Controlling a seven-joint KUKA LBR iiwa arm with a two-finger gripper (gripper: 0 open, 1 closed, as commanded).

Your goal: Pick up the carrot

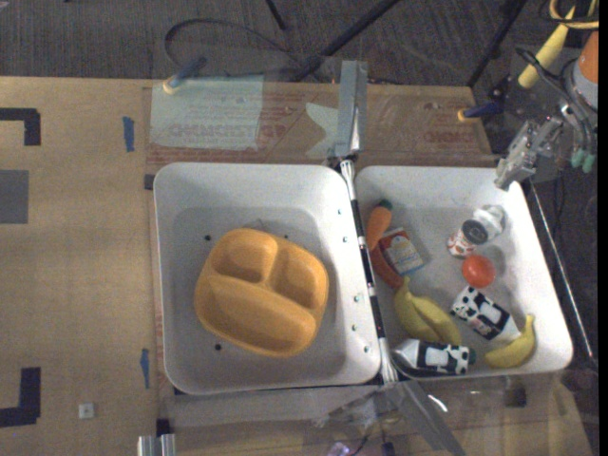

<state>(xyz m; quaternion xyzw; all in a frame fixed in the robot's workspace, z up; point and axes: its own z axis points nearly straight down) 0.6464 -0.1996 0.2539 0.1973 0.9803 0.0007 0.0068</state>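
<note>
An orange carrot (379, 224) with a green top lies at the left edge of the right bin (432, 190), close to the divider, its lower part tucked under a small carton (403, 252). My gripper (521, 162) hangs at the upper right corner of that bin, well to the right of the carrot and apart from it. Nothing shows between its fingers.
The left bin (180, 198) holds a yellow divided plate (262, 291). Also in the right bin lie a small white jar (483, 226), a red ball (479, 271), two bananas (424, 315), (513, 347) and two black-and-white cow-patterned items (483, 313), (435, 356).
</note>
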